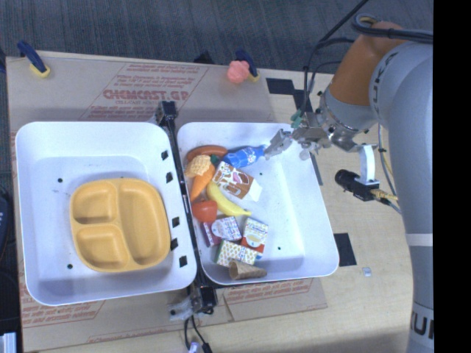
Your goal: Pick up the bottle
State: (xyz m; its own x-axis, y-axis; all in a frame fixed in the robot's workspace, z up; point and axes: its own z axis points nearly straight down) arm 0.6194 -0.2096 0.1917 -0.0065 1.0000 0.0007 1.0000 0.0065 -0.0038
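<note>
The pincer (277, 145) hovers over the right bin (313, 197), its grip unreadable; the blue bottle (243, 155) lies just left of its tips.

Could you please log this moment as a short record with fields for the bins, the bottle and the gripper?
left bin: holds a yellow divided plate
right bin: holds toy food heaped along its left side
bottle: blue, lying on its side near the right bin's top edge
near the bottle: a banana and a carton
gripper: over the right bin, just right of the bottle
</note>
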